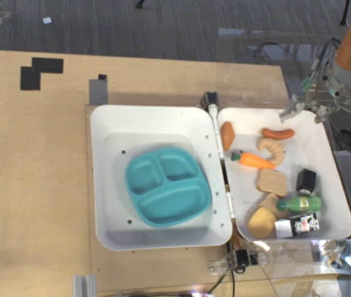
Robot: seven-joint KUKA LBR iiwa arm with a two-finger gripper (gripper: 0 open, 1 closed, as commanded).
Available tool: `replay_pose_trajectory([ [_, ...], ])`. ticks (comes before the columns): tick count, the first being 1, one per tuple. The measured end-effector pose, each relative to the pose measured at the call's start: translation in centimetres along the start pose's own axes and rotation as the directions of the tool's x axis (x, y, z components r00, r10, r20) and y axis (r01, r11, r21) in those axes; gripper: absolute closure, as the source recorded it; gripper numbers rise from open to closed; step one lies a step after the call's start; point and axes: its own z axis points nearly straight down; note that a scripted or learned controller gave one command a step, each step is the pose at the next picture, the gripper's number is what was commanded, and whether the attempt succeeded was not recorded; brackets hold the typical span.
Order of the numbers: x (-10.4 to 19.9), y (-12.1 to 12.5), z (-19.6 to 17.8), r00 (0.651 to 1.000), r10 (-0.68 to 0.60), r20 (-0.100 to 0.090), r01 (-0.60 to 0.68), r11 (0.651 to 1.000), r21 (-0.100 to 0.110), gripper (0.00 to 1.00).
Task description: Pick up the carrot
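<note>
A dark grey carpeted floor (194,17) lies beyond the light wooden tabletop (39,178), which carries black tape patches (39,72) near its far left corner.

Desk (46,184): here's a pale wood top, running wide to the left of the bins and carrying both of them.
Left bin (110,228): a shallow white tray sitting square on the desk, its right rim meeting the other bin's.
Right bin (339,209): white as well, right alongside, turned a touch askew.
Black patches (39,73): flat dark shapes on the desk's far left corner, well apart from the bins.
Grey block (99,91): standing just behind the left bin's far left corner.
Black clamp (210,99): sitting at the far end of the seam between the bins.
</note>
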Motion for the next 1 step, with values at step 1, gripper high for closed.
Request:
replay_pose_trajectory([
  [1, 3.5, -2.31, 11.99, 0.963, -0.271, 0.001, 0.271, 0.962, -0.005, 0.0],
])
